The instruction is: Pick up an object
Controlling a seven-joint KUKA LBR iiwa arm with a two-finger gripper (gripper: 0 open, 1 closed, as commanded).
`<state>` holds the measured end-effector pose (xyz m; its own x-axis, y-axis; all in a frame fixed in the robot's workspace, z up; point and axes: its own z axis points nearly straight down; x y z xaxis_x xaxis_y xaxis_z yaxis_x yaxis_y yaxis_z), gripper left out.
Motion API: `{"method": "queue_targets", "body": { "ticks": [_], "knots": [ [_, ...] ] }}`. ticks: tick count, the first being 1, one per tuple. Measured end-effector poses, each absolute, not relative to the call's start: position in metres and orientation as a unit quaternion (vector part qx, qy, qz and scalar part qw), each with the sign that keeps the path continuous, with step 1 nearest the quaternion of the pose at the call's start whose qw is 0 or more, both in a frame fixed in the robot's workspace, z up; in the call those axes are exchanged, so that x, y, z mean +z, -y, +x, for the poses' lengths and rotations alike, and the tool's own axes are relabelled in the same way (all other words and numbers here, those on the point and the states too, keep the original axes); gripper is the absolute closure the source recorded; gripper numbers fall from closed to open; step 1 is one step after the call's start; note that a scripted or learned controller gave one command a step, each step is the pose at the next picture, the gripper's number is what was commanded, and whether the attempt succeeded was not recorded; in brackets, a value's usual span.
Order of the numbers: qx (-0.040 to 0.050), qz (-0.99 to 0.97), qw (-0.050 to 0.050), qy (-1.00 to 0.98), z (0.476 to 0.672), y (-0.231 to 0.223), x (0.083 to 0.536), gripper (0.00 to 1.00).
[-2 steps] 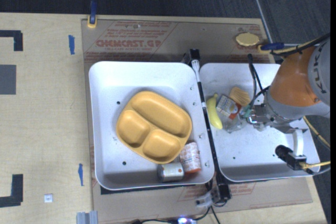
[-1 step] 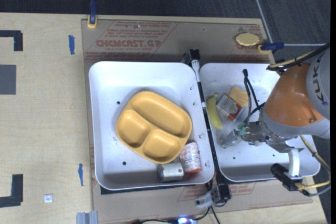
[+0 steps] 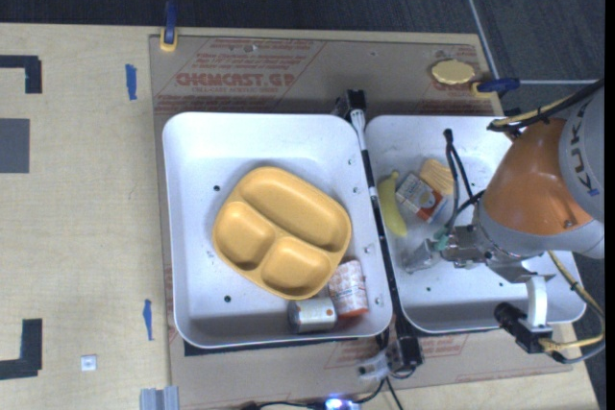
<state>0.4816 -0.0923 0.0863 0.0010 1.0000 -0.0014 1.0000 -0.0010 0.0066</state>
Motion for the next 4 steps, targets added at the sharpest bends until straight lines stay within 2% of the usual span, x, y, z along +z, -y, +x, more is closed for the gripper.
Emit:
{"method": "queue_targets", "body": {
  "ticks": [4],
  "knots": [
    [0.0020, 0.707, 0.003, -0.707, 0.4815, 0.0920, 0.0861, 0.00]
  ]
}}
